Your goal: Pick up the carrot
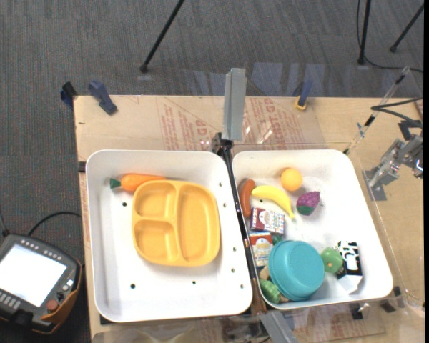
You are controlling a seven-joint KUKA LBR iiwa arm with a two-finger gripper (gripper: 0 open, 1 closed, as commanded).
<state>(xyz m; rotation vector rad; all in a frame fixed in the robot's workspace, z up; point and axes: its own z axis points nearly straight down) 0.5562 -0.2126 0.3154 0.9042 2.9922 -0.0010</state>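
Left bin (pixel 107 263) holding a yellow divided plate (pixel 176 222), carrot (pixel 134 181) touching the plate's rim at its 10 o'clock, right bin (pixel 357 213) holding banana (pixel 273 198), orange (pixel 292 179), teal bowl (pixel 297 269) at 6 o'clock, gripper state impossible to tell

Orange carrot (pixel 137 181) lies flat in left bin, touching yellow tray's rim.

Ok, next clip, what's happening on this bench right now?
Nothing is being handled yet. The carrot lies in the left bin, at its far edge and touching the yellow divided plate. The right bin holds a banana, a teal bowl and other toy food. The pick has not begun.
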